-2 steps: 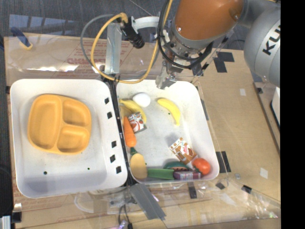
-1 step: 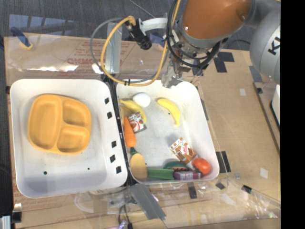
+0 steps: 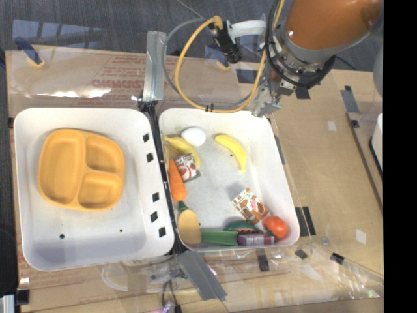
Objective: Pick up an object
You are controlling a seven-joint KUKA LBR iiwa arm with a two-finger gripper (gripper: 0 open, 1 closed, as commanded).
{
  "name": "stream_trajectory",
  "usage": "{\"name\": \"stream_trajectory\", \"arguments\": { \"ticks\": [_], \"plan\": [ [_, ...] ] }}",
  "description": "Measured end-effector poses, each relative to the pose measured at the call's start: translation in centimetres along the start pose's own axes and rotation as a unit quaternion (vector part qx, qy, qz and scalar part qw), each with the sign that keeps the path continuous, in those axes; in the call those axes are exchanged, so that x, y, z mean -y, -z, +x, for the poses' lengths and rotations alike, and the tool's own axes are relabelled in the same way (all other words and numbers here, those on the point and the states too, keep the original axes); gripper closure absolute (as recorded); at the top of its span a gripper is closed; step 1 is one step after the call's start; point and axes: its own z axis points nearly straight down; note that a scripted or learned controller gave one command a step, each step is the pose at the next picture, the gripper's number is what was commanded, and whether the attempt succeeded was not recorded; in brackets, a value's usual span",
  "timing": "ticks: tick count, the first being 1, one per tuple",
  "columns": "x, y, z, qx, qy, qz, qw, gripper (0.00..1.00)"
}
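The right bin (image 3: 281, 175) holds toy foods: a white egg (image 3: 193, 136), a yellow banana (image 3: 232, 150), a second yellow piece (image 3: 172, 145) partly under a small carton (image 3: 187, 167), and an orange carrot (image 3: 176, 181). Near its front lie a brown-and-white carton (image 3: 250, 207), a red tomato (image 3: 276, 227), a purple eggplant (image 3: 255, 240), a green cucumber (image 3: 218, 237) and a tan pear-like piece (image 3: 188, 225). My gripper (image 3: 264, 103) hangs over the bin's far right rim, above and to the right of the banana, with nothing seen in it.
The left bin (image 3: 39, 240) carries a yellow divided plate (image 3: 81, 169). A yellow cable (image 3: 189, 96) loops from the wrist over the right bin's far edge. The arm's orange band (image 3: 326, 12) looms at the top right. Taped plastic sheeting surrounds both bins.
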Motion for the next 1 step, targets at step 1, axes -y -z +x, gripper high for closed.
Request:
{"name": "stream_trajectory", "arguments": {
  "ticks": [1],
  "plan": [
    [0.71,1.02,0.03,-0.002,0.005,0.004,1.0000,1.00]
  ]
}}
